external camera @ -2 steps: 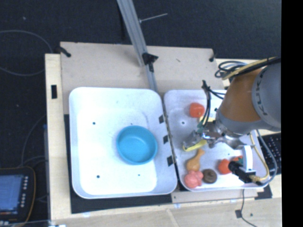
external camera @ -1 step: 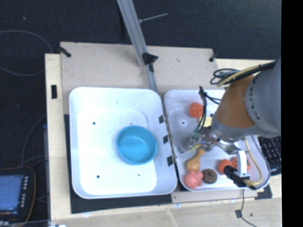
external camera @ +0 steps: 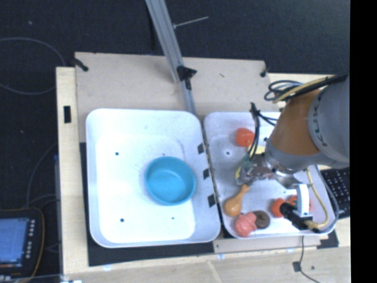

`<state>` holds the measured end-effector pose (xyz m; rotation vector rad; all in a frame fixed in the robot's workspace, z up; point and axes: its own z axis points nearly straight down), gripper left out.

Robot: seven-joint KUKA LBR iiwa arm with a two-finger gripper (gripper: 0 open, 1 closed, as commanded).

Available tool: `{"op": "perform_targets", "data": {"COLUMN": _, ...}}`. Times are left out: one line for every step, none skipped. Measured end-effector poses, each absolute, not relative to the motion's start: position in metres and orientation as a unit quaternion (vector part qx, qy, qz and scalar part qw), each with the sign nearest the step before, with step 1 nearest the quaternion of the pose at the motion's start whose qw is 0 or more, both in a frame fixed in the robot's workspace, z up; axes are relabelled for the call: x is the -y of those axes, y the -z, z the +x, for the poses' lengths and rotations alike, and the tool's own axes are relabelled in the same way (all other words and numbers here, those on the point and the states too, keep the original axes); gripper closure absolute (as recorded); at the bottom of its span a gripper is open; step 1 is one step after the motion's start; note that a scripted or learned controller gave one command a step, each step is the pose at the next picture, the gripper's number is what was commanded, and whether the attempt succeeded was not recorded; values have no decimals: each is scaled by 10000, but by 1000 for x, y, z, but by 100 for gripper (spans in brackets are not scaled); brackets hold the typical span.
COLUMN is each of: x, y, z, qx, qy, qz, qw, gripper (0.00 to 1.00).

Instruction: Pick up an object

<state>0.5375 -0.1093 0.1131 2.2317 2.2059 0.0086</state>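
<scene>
Objects lie scattered in the right bin (external camera: pixel 219 135), and the gripper (external camera: pixel 248 173) hangs low among them, near the bin's middle. Whether its fingers are parted or closed cannot be told from this slant, and nothing can be seen between them. Just below and left of the gripper lies a tan pear-shaped piece (external camera: pixel 235 202), its narrow neck pointing up toward the gripper and its round end toward the bin's left wall. Above the gripper, close to the bin's far side, sits an orange-red ball (external camera: pixel 244 137). Along the near edge rest a pink rounded lump (external camera: pixel 246 223) and, touching it on the right, a dark brown ring-shaped piece (external camera: pixel 261 219). Further right is a small orange-red piece (external camera: pixel 278 206), partly hidden by black and white fittings at the arm's wrist. The arm (external camera: pixel 306 128), grey with a broad orange band, comes in from the right and covers much of the bin's right half. The left bin (external camera: pixel 112 134) sits touching the right one and holds a blue bowl (external camera: pixel 170 180), upright, a little right of its centre.
</scene>
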Motion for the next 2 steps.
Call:
{"op": "perform_targets", "data": {"x": 105, "y": -159, "z": 537, "qx": -7072, "qy": -22, "qz": 7071, "qw": 11, "gripper": 100}}
{"op": "perform_targets", "data": {"x": 114, "y": -223, "z": 540, "qx": -7088, "qy": -37, "qz": 7054, "qw": 35, "gripper": 100}}
